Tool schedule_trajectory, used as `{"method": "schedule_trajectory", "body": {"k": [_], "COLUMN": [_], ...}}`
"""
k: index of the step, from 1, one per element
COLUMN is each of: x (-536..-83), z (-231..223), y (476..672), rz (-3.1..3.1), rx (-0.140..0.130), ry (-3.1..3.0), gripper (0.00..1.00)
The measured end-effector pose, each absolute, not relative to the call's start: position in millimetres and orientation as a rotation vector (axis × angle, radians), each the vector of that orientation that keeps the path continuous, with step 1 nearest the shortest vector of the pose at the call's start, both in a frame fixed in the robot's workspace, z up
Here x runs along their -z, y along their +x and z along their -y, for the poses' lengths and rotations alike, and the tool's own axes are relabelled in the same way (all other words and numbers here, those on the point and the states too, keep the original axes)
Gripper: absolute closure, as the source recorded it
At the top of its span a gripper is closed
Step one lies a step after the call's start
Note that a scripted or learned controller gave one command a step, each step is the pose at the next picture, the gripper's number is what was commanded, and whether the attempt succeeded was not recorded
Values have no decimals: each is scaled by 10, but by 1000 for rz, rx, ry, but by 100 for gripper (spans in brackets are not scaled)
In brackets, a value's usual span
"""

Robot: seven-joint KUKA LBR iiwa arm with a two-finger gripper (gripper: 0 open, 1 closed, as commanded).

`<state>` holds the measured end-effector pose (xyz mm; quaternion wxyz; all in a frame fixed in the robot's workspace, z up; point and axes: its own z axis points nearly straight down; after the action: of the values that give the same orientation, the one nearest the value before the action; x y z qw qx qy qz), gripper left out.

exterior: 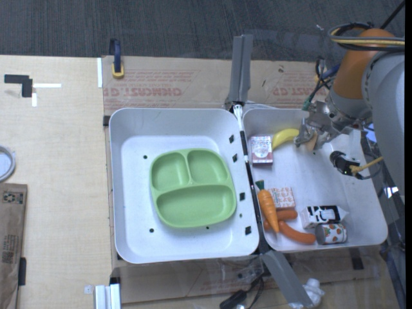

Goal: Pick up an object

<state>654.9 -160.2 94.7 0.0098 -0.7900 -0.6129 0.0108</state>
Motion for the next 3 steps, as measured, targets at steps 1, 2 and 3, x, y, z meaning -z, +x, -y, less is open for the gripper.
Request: {"method": "schedule_trajectory", "body": {"k": [1,2,3], "x": [-2015,-2012,-918], "z": [1267,1267,1390], "y": [6223,6222,6473], "rz": [1914,1913,2260], "rx": [-3,-3,-2], "ry": [-2492,-2492,-2182], "gripper": [100,0,0]}}
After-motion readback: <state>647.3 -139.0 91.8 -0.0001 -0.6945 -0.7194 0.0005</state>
